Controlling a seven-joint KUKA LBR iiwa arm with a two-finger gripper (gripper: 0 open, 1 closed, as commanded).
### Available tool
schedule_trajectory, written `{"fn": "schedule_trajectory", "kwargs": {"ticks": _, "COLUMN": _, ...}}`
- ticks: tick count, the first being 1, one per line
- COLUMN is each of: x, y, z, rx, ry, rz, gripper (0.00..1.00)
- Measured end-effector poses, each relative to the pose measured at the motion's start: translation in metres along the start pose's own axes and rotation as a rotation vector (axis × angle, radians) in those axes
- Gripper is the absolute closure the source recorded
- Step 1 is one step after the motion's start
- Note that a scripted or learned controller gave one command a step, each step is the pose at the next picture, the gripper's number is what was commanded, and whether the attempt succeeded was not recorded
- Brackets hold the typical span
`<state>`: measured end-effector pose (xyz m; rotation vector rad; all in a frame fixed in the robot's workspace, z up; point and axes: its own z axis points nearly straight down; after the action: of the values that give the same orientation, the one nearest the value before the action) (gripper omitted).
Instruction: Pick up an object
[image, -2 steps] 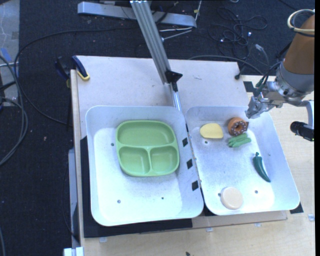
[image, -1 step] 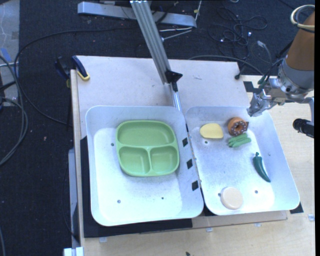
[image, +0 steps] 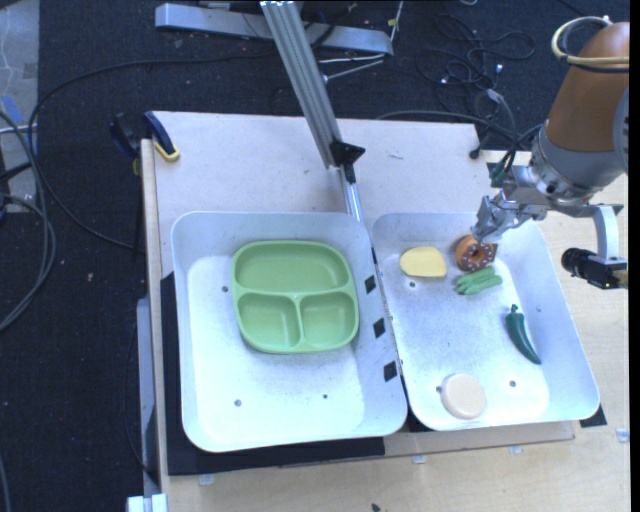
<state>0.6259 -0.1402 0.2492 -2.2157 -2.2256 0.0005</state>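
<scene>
My gripper (image: 487, 229) hangs over the far side of the right bin (image: 560, 330), just above a small brown ring-shaped piece (image: 474, 254). Left of that piece lies a yellow lump (image: 423, 263), and a light green pod (image: 478, 283) lies right below it. A dark green pepper (image: 522, 334) rests toward the bin's right side. A pale round disc (image: 463, 396) sits near the front edge. Nothing is visibly between the fingers.
The left bin (image: 200, 400) holds a green divided plate (image: 296, 296). A slanted metal pole (image: 310, 85) crosses the bench behind the bins. Cables lie on the dark floor around the bench.
</scene>
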Motion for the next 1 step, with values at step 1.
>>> {"fn": "schedule_trajectory", "kwargs": {"ticks": 1, "x": 0.0507, "y": -0.0167, "z": -0.0057, "rx": 0.000, "ry": 0.001, "rz": -0.002, "gripper": 1.00}}
